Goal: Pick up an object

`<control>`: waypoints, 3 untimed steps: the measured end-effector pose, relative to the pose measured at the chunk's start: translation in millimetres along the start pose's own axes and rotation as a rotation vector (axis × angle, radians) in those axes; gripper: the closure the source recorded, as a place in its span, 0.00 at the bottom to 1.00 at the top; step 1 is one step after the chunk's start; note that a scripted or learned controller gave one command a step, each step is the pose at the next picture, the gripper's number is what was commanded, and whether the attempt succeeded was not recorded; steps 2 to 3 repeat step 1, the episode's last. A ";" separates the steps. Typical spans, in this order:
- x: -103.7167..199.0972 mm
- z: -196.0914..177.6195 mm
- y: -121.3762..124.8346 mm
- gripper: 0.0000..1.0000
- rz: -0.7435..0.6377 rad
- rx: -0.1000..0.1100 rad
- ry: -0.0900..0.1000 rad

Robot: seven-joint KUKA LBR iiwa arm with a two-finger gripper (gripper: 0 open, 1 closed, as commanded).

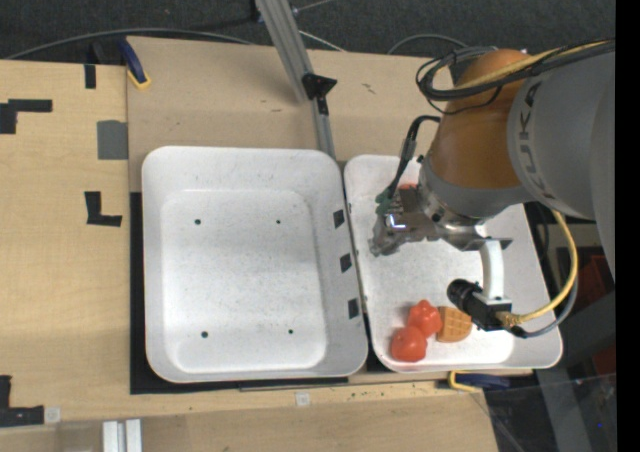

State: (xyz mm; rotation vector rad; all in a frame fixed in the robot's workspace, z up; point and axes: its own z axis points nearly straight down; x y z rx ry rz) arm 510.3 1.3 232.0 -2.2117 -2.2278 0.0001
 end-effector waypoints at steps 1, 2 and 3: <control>48.0 8.4 -7.1 1.00 0.001 0.002 -0.001; 48.0 8.4 -7.1 1.00 0.001 0.002 -0.001; 48.0 8.4 -7.1 1.00 0.001 0.002 -0.001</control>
